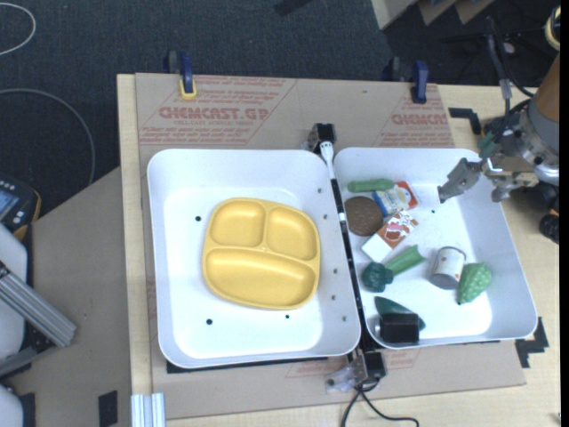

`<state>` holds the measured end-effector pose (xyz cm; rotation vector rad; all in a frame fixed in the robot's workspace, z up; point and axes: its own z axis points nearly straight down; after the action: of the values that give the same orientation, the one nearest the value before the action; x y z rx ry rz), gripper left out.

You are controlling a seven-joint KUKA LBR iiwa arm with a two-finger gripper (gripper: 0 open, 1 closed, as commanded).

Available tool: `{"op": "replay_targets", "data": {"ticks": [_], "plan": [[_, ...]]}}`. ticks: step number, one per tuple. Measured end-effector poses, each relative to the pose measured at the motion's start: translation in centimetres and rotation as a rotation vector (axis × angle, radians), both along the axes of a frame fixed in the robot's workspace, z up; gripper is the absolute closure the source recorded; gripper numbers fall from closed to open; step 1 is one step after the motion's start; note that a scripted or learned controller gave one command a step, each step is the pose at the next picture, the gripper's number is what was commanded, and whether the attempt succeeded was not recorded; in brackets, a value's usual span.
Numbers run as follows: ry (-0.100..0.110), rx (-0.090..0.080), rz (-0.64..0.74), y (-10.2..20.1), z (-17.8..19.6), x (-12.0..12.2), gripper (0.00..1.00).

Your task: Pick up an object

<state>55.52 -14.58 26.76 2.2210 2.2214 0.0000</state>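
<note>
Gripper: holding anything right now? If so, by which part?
Nothing held. The gripper hangs over the right bin, apart from the objects lying in it.

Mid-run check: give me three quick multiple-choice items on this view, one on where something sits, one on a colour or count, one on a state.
1. Where does the yellow divided plate lie?
A. left bin
B. right bin
C. bare bench

2. How many compartments does that plate have?
A. two
B. three
C. five

3. Where is the gripper?
A. pressed on the plate
B. over the right bin's upper right part, nothing between its fingers
C. lifting the brown disc

Answers: 1 A, it rests in the left bin. 2 B, two small sections above one long one. 3 B, the white floor shows around it.
</note>
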Motion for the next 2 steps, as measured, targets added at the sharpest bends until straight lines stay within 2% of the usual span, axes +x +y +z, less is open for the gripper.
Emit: {"op": "replay_targets", "data": {"ticks": [1,2], "plan": [[-0.021,-0.002,0.006,4.78,19.65,-2.43,0.0],[-0.005,-0.002,0.002,4.61,19.69,-2.41,1.0]]}}
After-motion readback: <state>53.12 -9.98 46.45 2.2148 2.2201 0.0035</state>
